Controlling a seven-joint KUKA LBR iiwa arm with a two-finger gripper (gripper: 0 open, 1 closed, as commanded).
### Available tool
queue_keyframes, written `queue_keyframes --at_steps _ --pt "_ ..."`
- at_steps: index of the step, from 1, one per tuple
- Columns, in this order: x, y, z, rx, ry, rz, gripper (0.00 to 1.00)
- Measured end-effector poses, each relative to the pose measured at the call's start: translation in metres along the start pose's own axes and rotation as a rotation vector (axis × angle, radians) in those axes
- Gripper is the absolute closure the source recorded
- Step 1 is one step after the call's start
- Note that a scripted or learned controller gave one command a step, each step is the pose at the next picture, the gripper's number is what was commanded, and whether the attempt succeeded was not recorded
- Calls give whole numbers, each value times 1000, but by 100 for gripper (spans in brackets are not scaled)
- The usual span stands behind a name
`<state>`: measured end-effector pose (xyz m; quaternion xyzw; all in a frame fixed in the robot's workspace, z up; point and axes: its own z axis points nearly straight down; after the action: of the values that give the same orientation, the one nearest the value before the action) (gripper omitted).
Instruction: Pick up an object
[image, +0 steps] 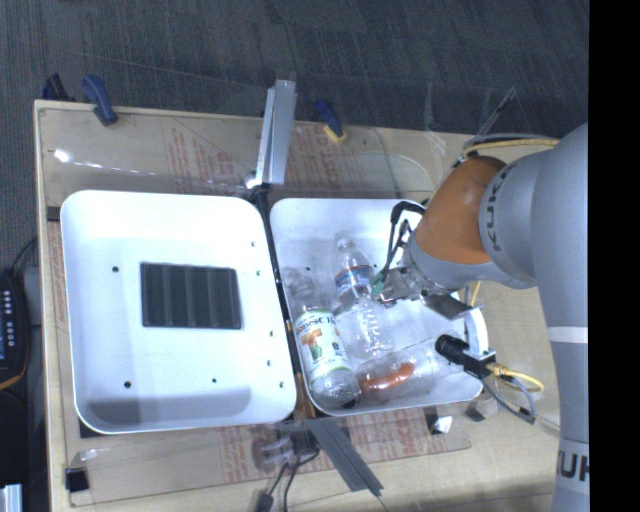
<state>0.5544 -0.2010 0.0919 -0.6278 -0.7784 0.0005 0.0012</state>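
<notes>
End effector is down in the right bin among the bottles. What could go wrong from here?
1. The clear bottles lie crowded together in the right bin; the end effector could slip off a round body or just push it aside.
2. The labelled bottle lies close to the bin's left wall, so a nudge might wedge it there.
</notes>
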Motion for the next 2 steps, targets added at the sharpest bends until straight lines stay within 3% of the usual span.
queue_keyframes --at_steps 1,2 --pt "29 47 0 -1 -2 1 0" --pt "29 47 -11 -1 -3 -3 100"
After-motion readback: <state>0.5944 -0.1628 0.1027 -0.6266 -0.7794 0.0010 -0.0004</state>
